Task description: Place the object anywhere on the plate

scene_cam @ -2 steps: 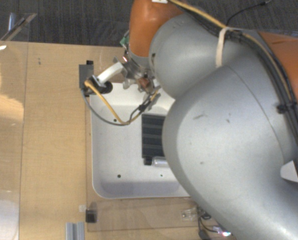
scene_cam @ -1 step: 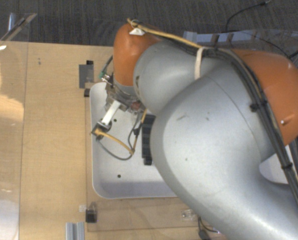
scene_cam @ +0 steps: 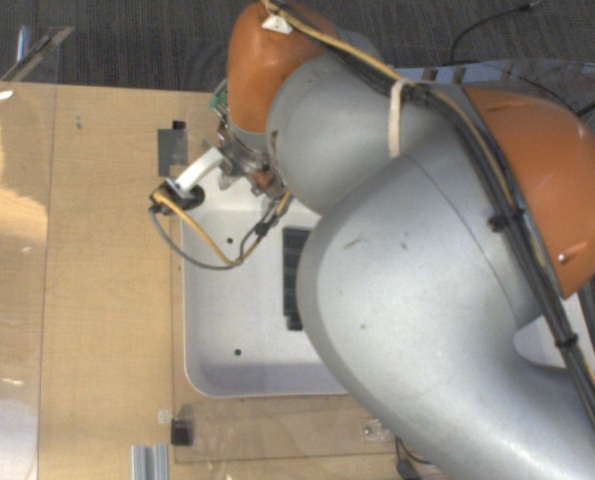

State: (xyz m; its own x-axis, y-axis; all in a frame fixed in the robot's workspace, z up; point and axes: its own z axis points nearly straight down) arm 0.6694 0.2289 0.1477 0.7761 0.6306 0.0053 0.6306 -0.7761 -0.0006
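Robot lab, wooden bench (scene_cam: 77,268), white bin (scene_cam: 227,358)

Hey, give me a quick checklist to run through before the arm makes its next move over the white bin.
1. Plate location: cannot tell; the arm covers most of the bench.
2. Object to place: cannot tell.
3. End effector state: cannot tell, hidden under the wrist.
4. Yellow cable hangs looped over the white bin edge: not ok, a possible snag.
5. Visible bin floor free of obstacles: ok.
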